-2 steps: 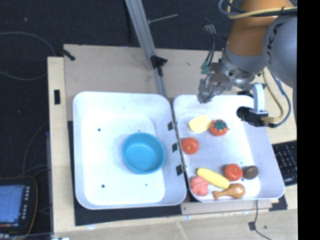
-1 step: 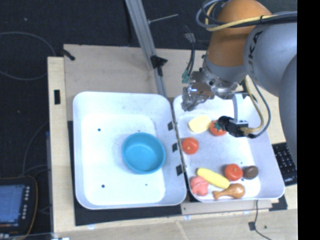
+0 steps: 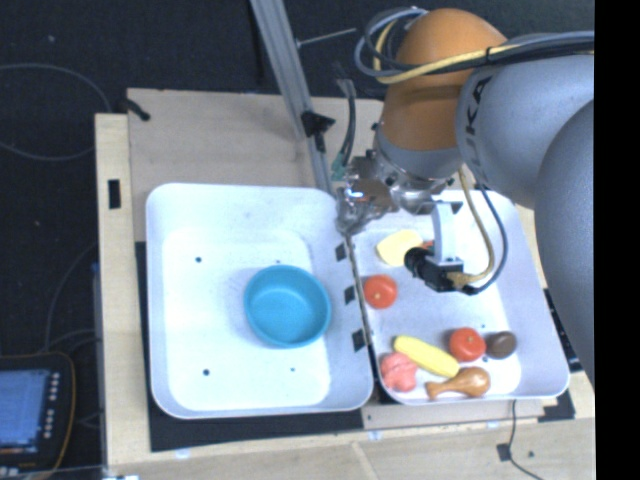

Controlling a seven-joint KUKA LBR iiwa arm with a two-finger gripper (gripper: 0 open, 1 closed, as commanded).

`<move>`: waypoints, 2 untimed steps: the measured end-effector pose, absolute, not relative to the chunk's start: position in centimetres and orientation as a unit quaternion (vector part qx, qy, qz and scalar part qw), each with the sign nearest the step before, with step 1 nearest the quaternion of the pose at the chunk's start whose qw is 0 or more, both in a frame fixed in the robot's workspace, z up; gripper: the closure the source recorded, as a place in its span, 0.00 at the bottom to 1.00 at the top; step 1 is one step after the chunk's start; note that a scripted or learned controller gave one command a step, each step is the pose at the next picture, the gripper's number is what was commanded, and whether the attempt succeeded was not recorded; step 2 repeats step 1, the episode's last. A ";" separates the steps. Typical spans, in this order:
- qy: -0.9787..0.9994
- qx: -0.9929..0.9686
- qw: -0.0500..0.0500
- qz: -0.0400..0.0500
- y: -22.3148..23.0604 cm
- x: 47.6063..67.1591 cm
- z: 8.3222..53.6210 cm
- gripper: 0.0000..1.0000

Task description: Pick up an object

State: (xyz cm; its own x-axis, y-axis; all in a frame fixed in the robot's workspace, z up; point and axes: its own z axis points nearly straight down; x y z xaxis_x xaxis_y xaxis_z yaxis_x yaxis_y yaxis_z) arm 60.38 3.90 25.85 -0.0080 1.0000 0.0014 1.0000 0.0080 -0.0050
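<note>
**Gripper at the shared rim, pickable items spread through the right bin**

In the right bin (image 3: pixel 528 303), toward its far end: a pale yellow piece (image 3: pixel 395 247), covered on its right side by robot hardware, so true shape hard to read. Slightly nearer the camera, close to the bin's left wall: a small red ball (image 3: pixel 379 291), tomato-like.

Bunched along the near end:
- a yellow banana (image 3: pixel 425 356), lying at a slant
- a pink lumpy item (image 3: pixel 398 370), touching the banana's left end
- a second red ball (image 3: pixel 465 343), just beside the banana's right end
- a dark brown rounded thing (image 3: pixel 500 344), right against that ball and too small to identify
- a tan drumstick shape (image 3: pixel 459 383), along the near wall under the banana

Over the far-left corner of that bin, at the rim shared with its neighbour: the gripper (image 3: pixel 353 208), a blur of metal and cables. Spread or pressed together: cannot tell. Pale yellow piece just beside it, lower and to the right.

Behind the gripper: the orange band (image 3: pixel 440 78) and the grey arm (image 3: pixel 530 118), cut off at the right and hiding the bin's far-right corner.

In the left bin (image 3: pixel 190 268): a blue bowl (image 3: pixel 288 306), upright, right of centre, well apart from the other items.

Under both bins: the pale bench (image 3: pixel 115 318). Slanting from the top edge down to the bins' junction: a metal rail (image 3: pixel 285 68). At the lower left corner, cut off by the frame: a device with a blue screen (image 3: pixel 25 408).
</note>
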 end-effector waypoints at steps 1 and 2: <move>-0.710 -0.704 0.003 0.002 8.8 58.4 25.7 1.00; -0.710 -0.704 0.003 0.002 8.8 58.4 25.7 1.00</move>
